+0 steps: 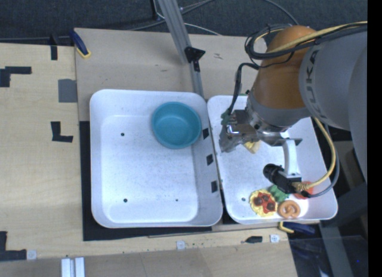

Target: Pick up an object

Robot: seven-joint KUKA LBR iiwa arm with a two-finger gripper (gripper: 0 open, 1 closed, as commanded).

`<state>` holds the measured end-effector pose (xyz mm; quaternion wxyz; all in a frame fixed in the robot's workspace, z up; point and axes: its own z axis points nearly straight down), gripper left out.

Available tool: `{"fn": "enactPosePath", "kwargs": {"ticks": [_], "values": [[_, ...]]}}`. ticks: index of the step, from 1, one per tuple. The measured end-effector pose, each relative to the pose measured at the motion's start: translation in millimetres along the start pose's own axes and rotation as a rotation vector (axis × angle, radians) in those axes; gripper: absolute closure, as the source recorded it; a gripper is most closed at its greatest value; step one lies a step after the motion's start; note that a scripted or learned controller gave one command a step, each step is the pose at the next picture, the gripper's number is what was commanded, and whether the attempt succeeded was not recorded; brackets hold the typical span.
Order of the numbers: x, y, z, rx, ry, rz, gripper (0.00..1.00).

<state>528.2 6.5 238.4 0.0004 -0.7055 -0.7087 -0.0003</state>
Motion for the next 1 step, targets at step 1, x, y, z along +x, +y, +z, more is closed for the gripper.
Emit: {"fn": "enactPosePath", "kwargs": {"ticks": [1], "values": [[44.9,7.7,-2.2,0.001,0.0,0.001,1.0]]}}
